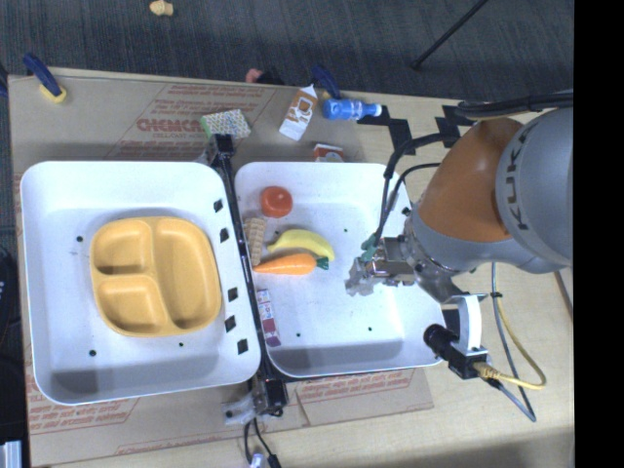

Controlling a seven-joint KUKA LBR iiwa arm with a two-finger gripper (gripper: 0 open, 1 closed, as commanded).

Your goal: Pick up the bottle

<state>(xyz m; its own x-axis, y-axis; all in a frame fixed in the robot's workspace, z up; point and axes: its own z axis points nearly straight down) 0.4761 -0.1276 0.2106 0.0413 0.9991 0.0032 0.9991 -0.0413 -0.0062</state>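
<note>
While the arm (507,198) reaches in from the right, its gripper (363,273) hangs low over the right bin (322,344), near that bin's right wall. Finger state: cannot tell, the tips are small and blurred against the white floor. Nothing visible between them.

Bottle (343,110): blue, lying on its side on the cardboard (146,105) behind the right bin, outside both bins, well apart from the gripper. Just left of it, a small carton (298,113), tilted.

Right bin contents, left half: red round item (277,201) near the back wall; banana (304,243) below it; carrot (287,265) touching the banana's underside; a cone-like beige item (254,234) against the left wall.

Left bin (58,359): yellow divided plate (156,274), three compartments, centred.

Green patterned sponge-like piece (226,122) sits on the cardboard behind the bins' shared edge.
</note>
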